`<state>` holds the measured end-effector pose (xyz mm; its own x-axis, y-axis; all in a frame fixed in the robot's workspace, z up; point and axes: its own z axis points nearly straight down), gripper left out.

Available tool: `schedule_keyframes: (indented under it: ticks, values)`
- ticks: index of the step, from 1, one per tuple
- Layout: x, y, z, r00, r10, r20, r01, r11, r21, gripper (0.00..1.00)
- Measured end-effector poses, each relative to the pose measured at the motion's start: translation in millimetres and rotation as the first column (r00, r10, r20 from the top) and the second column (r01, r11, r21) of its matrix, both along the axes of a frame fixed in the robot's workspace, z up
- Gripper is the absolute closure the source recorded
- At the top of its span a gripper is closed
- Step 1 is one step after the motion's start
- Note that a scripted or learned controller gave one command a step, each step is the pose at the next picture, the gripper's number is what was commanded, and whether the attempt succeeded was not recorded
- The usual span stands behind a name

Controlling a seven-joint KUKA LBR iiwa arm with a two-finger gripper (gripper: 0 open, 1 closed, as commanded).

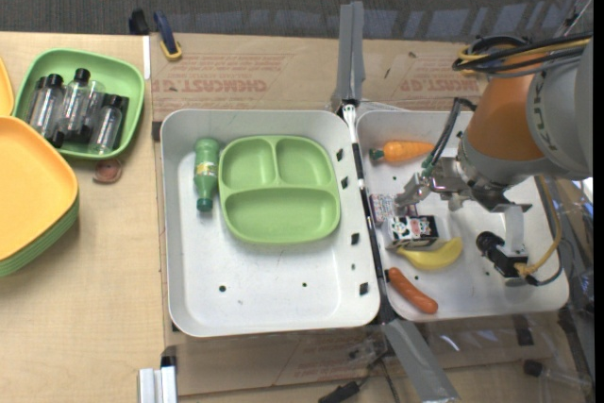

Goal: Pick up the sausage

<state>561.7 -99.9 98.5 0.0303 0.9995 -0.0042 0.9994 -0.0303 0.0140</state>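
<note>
Here, the sausage point(412, 290) lies at the near edge of the right bin point(543, 297), just below a banana point(432, 254). The gripper point(412, 194) hangs above a small carton point(412, 227), well clear of it; whether it is open cannot be told.

Bench point(85, 335) under two white bins point(189, 278).
</note>
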Motion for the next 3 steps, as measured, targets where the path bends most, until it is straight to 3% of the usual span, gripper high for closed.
schedule_keyframes:
  ticks: [1, 2, 3]
  values:
    - [0.4, 0.8, 8.8, 1.0, -0.003, -0.001, 0.003, 1.0, 0.004, 1.0]
    - [-15.2, -13.9, -6.5, 0.986, 0.164, -0.014, -0.164, 0.986, 0.004, 1.0]
    - [-13.6, -42.4, -7.1, 0.999, -0.047, -0.015, 0.047, 0.999, 0.004, 1.0]
